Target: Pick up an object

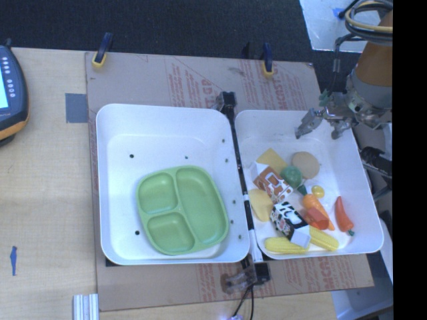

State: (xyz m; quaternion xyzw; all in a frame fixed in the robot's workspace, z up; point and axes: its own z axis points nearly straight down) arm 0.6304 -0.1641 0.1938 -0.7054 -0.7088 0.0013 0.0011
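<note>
White right bin [347, 145]: I see gripper [324, 123] spread, holding nothing, hovering at 1 o'clock. Approach step, I judge; next, descend toward disc [305, 163] at 7 o'clock.

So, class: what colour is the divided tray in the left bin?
Light green, seen in the camera view.

- A wooden desk [47, 199] lay well left of the gripper.
- Brown cardboard [167, 79] covered it.
- Dark carpeted floor [167, 12] stretched behind.
</note>
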